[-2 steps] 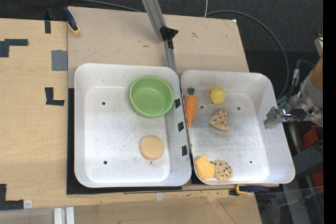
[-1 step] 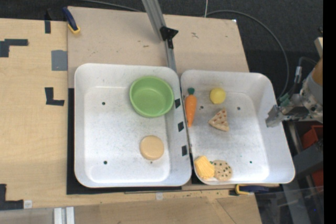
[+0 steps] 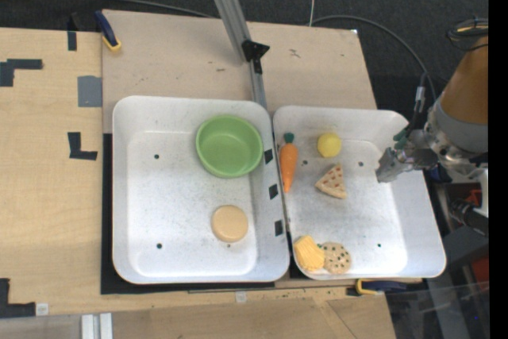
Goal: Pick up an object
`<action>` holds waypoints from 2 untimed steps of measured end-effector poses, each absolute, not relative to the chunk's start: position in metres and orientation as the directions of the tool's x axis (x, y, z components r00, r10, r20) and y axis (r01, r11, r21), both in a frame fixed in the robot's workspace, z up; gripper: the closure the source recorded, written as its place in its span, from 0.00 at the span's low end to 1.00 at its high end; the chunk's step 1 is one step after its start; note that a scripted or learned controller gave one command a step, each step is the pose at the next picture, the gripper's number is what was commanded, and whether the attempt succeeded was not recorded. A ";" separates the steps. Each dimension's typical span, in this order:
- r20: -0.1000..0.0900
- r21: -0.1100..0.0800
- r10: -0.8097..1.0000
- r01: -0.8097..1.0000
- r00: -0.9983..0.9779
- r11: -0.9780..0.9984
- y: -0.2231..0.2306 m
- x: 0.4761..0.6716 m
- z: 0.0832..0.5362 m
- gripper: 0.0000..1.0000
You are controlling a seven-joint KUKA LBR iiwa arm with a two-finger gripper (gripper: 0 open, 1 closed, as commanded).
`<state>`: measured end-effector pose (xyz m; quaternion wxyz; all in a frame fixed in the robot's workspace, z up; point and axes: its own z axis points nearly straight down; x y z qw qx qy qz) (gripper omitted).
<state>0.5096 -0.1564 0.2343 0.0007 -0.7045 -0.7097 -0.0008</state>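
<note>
Claw (image 3: 390,167) near pizza slice (image 3: 332,182) — lemon (image 3: 329,144) beyond.

Left bin: green bowl (image 3: 229,145), upright, upper right; tan round disc (image 3: 230,224), flat, lower centre. Right bin: carrot (image 3: 287,161), lengthwise along left wall; yellow ball (image 3: 329,144); pizza wedge (image 3: 332,182), flat, centre; corn piece (image 3: 309,254) touching choc-chip cookie (image 3: 336,257), front-left corner.

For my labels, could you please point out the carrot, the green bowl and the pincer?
carrot (image 3: 287,163): camera view, middle of orange body.
green bowl (image 3: 229,144): camera view, inner floor.
pincer (image 3: 387,167): camera view, at its tips.
</note>
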 end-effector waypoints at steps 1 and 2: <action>0.002 0.000 1.000 1.000 -0.007 0.007 -0.110 0.542 0.239 1.00; 0.002 0.000 1.000 1.000 -0.008 0.008 -0.056 0.560 0.244 1.00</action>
